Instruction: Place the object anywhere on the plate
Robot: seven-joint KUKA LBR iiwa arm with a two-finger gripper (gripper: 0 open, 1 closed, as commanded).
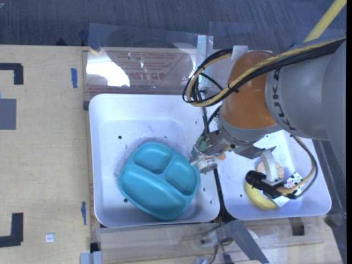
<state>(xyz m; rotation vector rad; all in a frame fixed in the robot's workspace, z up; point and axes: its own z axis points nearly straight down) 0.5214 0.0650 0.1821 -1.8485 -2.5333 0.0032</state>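
Note:
A teal plate (158,179) with three compartments lies in the left bin (110,120), toward its front. My gripper (204,160) hangs at the plate's right rim, close to the wall between the two bins. A small orange bit (220,155) shows right by the gripper; I cannot tell what it is or whether it is held. A yellow banana (260,199) lies at the front of the right bin (313,199), partly hidden by the robot's own parts.
A pale peach-coloured thing (279,172) and a white piece (268,161) lie in the right bin behind the banana. The big grey and orange arm (258,100) covers the back of that bin. A clear plastic sheet (137,70) stands behind the left bin.

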